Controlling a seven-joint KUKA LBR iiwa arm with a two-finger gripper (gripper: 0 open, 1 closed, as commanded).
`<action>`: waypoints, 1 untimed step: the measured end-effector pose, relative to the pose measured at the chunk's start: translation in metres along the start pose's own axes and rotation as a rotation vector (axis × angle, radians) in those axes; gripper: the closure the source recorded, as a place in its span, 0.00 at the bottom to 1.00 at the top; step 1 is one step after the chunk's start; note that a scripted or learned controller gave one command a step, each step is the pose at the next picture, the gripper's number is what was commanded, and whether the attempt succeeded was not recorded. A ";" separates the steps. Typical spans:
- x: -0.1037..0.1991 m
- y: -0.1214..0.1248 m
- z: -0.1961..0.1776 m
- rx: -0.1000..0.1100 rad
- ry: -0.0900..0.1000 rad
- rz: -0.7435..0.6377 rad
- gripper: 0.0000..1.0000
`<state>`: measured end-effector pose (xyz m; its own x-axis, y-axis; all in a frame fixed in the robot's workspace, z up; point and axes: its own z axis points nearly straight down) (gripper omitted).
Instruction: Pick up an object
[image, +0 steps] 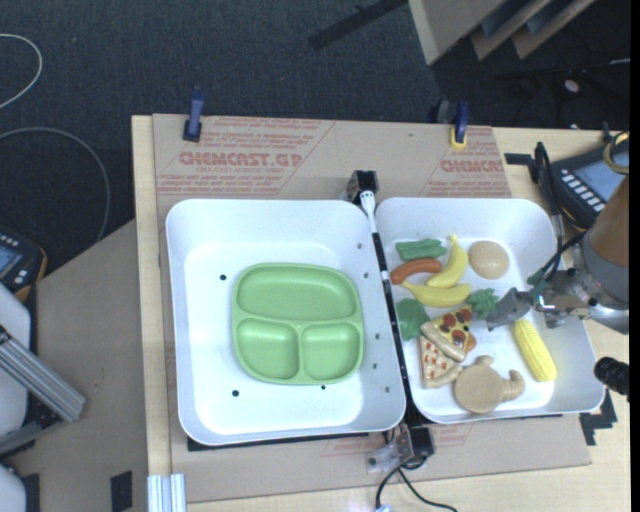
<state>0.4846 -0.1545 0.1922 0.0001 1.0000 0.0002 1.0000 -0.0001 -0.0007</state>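
1. Reaching in from the right over the right bin (560, 400), gripper (505, 308) sitting low among the toy food, just left of the corn (535, 348).
2. Fingers: dark and too small to read; cannot tell how far open, nothing visibly held.
3. Candidate picks all crowding the right bin: banana (447, 280), pizza (445, 345), bun (489, 259), chicken leg (485, 388), greens (418, 248).
4. Probably targeting the cluster centre, since more items there mean better odds per blind grab.
5. Green tray (297, 322) lying alone in the left bin (190, 400), likely as a drop target.
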 end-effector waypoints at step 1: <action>0.000 0.001 -0.011 -0.003 -0.002 -0.001 1.00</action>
<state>0.4853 -0.1547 0.2029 -0.0004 1.0000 -0.0014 1.0000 0.0004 0.0023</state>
